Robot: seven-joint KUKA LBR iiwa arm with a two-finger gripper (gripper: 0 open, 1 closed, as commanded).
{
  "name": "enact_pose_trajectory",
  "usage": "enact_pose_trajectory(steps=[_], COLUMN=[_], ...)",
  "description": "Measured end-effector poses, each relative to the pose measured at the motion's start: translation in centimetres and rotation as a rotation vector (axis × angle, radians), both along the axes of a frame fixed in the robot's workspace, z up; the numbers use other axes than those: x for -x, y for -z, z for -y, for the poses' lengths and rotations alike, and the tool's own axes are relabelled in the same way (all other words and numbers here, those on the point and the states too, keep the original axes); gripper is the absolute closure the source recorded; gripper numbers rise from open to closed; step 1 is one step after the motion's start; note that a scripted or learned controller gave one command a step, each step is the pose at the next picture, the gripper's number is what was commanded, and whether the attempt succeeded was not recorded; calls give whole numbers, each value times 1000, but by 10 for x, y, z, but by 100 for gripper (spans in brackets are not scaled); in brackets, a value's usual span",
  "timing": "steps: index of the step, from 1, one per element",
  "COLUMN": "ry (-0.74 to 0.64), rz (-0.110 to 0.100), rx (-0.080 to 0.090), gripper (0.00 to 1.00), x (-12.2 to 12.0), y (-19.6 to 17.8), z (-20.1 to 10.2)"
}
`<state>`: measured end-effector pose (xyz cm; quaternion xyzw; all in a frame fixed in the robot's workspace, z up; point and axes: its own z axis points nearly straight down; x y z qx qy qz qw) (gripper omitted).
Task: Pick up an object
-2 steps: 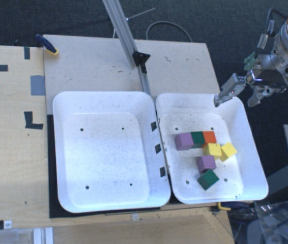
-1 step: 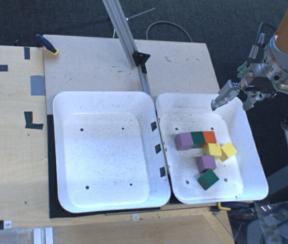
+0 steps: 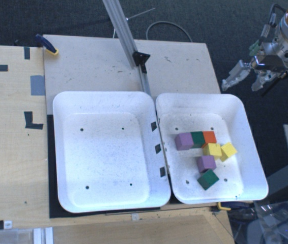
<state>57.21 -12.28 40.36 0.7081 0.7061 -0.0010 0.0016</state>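
Several small blocks lie in the right bin (image 3: 235, 111): a purple block (image 3: 184, 141), a green one (image 3: 198, 138), an orange one (image 3: 209, 136), two yellow ones (image 3: 214, 149) (image 3: 228, 151), a second purple block (image 3: 206, 162) and a dark green block (image 3: 208, 179). My gripper (image 3: 247, 79) hangs at the upper right, outside the bins and well above the right bin's far corner. Its fingers (image 3: 234, 77) are spread open with nothing between them.
The left bin (image 3: 62, 105) sits beside the right one. A slanted metal pole (image 3: 121, 27) runs from the top down to the bins' shared far edge. A thin cable loop (image 3: 167, 29) lies on the board behind. A blue and yellow tool (image 3: 47, 43) rests at the upper left.
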Motion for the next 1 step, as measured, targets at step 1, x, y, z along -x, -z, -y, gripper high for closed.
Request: enact_pose_trajectory(steps=[1], ry=[-2], rz=[-2], rx=[-1], gripper=[0], x=[-56], y=[11], z=[28])
